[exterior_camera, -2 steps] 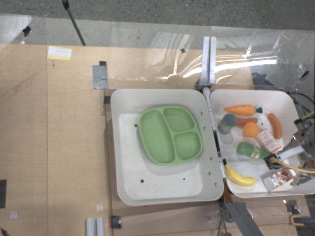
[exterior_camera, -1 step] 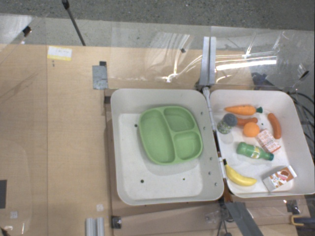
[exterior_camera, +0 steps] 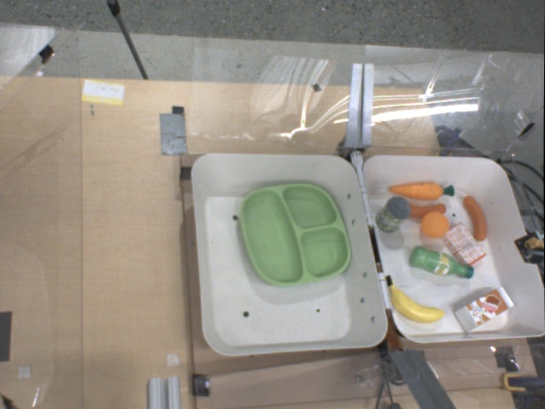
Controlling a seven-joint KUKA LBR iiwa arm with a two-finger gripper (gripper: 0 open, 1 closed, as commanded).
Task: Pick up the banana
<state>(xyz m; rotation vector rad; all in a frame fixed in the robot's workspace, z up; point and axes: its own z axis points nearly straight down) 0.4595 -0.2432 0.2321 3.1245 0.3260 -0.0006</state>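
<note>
Lying in the right bin (exterior_camera: 504,261), the banana (exterior_camera: 415,308) sits at the near left corner, its left tip close against the wall that the two bins share and its curve bowed toward the near rim; bare white floor runs along its far side, between it and the green bottle (exterior_camera: 438,263), which lies on its side just beyond; a small carton (exterior_camera: 484,307) rests to the banana's right, near but apart from its right tip; a second carton (exterior_camera: 465,244) lies farther back beside the bottle's cap end; an orange (exterior_camera: 434,224), a carrot (exterior_camera: 419,191), a reddish sausage (exterior_camera: 475,217) and a grey can (exterior_camera: 393,213) crowd the far half of that bin, well apart from the banana; the right side of the bin floor, past the sausage and the cartons, is bare; the left bin (exterior_camera: 203,254) holds a green divided plate (exterior_camera: 295,233) set toward its far right, with open white floor along its near and left sides; the wooden bench (exterior_camera: 102,228) stretches wide and bare to the left of both bins; whether the pincer is spread or pressed together cannot be told, nor can how the banana lies relative to it.
</note>
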